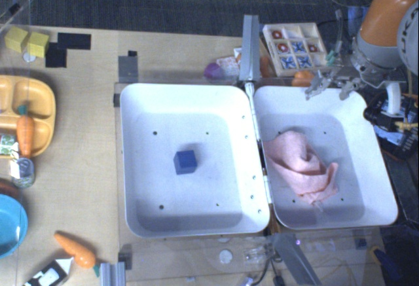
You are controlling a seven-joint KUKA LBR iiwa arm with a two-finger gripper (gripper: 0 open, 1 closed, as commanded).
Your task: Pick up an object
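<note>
Two bins, one item each — arm parked at the far right corner.

Pink cloth [302, 165]: crumpled in the right bin [373, 209], long axis running diagonally from upper left to lower right, well apart from and below the gripper [329, 85]. Gripper: above the right bin's back rim, fingers spread apart, nothing between them. Blue cube [185, 161]: left bin [141, 216], near centre — square-on, no long axis.

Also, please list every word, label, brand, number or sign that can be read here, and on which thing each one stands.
No text can be read anywhere.
Patterned tile board: red and blue symbols, no letters visible.
Small packet beside the yellow tray: print too blurred to read.
Black-and-white item at the bottom edge: markings too small to read.
</note>
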